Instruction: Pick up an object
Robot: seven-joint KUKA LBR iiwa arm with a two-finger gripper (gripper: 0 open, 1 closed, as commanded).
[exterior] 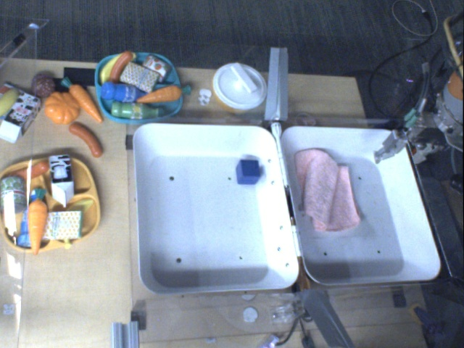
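**Blue block and pink cloth wait; arm off to the right**

Blue block (249,171) sits alone near the left bin's (167,267) upper right, flat and easy to reach. A pink cloth (328,191) lies crumpled in the right bin (406,259), bunched toward its left. The gripper (395,145) hangs at that bin's upper right edge, apart from both; whether its jaws are released or clenched I cannot tell.

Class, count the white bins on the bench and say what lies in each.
2. The left bin holds a blue cube; the right bin holds a pink cloth. Nothing seems hidden.
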